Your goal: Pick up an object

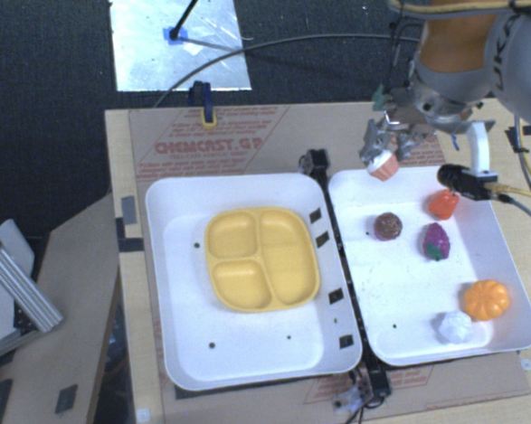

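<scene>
Cupcake toy [383, 164] tilted, frosting end up-left, pinched between closed gripper [384, 156] fingers.

Yellow divided tray [258, 258] sits centred in left white bin [175, 285]. Both bins rest on a brown cardboard sheet [215, 138] with red print. Blue-yellow clamp [204, 103] at the sheet's far edge. Silver foil patch [176, 39] on the dark floor beyond. Aluminium extrusion [16, 278] at left.
</scene>
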You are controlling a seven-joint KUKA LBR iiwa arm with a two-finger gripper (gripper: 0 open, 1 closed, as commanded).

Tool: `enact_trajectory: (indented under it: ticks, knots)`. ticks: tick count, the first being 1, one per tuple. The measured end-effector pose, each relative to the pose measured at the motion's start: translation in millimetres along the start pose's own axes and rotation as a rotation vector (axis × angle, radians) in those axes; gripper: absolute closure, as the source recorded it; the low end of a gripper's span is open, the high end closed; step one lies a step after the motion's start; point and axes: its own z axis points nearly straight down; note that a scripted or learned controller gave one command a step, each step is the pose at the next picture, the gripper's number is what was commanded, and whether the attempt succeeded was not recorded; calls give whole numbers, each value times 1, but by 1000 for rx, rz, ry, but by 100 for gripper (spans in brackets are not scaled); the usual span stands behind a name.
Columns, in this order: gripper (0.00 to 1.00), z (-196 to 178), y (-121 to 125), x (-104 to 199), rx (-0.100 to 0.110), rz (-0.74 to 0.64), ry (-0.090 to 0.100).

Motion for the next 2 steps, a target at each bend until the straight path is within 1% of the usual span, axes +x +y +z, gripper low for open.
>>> enact_trajectory:
  ticks: [2]
  knots:
    - [100, 47, -13, 115, 3, -1, 1]
